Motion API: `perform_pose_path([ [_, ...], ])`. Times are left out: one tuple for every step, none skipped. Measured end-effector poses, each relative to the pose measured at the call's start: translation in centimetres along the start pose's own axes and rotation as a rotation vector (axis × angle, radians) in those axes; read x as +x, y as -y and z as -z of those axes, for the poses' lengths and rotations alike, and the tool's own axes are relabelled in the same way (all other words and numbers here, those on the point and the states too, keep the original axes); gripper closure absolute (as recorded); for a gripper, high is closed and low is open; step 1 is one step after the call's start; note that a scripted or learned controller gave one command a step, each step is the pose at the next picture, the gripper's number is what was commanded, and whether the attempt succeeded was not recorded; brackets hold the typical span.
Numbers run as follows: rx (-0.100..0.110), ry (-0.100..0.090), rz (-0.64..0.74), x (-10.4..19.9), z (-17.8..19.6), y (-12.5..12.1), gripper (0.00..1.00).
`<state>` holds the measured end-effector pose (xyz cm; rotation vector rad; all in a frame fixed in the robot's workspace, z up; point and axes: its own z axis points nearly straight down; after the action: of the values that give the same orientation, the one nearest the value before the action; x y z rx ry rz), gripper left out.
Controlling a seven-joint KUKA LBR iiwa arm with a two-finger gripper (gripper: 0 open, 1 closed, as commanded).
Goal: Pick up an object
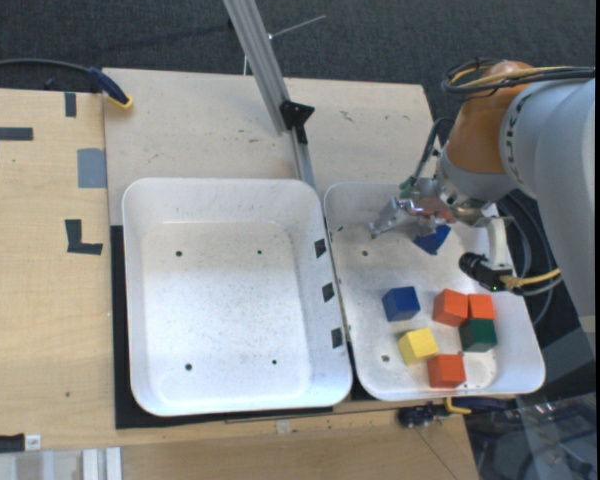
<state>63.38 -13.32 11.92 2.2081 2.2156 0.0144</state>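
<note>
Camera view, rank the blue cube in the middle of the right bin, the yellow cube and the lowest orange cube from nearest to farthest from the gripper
Measured from the gripper:
1. Blue cube, mid-bin, just below the gripper.
2. Yellow cube, lower still, beside the bin's lower middle.
3. Lowest orange cube, by the right bin's near rim.

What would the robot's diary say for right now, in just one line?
arm: over right bin | gripper: above far end, by blue block | hold: unclear | blocks: six in right bin | left bin
</note>
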Motion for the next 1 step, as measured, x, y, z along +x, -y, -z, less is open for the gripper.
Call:
perform_pose_path([
  [0.002, -0.002, 0.002, 0.16, 0.74, 0.02, 1.0],
])
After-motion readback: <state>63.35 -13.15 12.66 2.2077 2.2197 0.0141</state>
